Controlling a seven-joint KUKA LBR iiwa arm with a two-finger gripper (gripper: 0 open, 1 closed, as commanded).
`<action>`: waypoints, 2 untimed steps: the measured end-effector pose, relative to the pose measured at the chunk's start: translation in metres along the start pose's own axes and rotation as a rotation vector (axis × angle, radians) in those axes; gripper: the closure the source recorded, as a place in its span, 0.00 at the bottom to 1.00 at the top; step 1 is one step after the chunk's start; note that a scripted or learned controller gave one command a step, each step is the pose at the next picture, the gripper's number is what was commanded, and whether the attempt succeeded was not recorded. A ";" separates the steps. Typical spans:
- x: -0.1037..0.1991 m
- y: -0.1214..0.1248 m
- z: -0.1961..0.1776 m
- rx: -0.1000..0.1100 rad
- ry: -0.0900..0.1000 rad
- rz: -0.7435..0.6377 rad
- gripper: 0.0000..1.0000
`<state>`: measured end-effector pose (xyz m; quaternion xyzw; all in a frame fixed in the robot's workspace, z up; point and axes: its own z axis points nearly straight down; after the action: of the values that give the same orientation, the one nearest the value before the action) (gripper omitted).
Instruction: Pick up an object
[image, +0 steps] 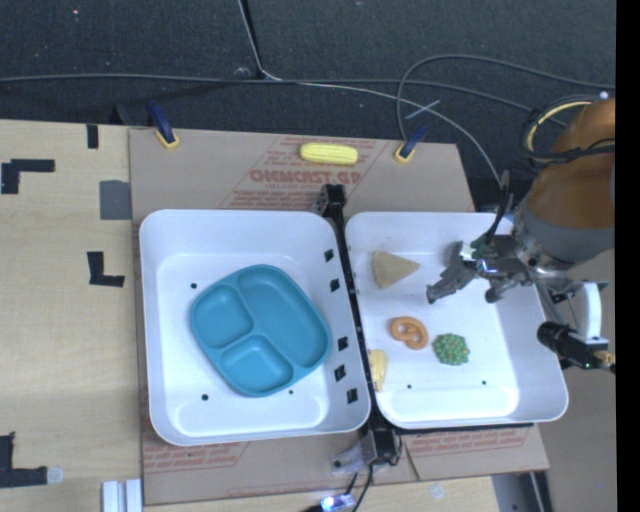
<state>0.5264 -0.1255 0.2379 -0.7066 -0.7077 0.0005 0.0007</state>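
Note:
In the right bin lie a tan wedge-shaped piece, a brown pretzel, a green broccoli floret and a small yellow piece by the bin's left wall. My gripper hovers over the right bin's upper right part, fingers spread apart with nothing between them. It stands right of the wedge and above the broccoli, touching neither.
The left bin holds a blue divided plate. A yellow corn cob lies on the cardboard behind the bins. Cables run across the dark floor at the back, and clamps hold the cardboard's far edge.

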 end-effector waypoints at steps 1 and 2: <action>0.001 -0.002 0.044 0.004 0.000 0.001 0.00; -0.003 -0.005 0.089 0.005 0.000 0.001 0.00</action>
<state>0.5209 -0.1284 0.1494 -0.7071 -0.7071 0.0023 0.0025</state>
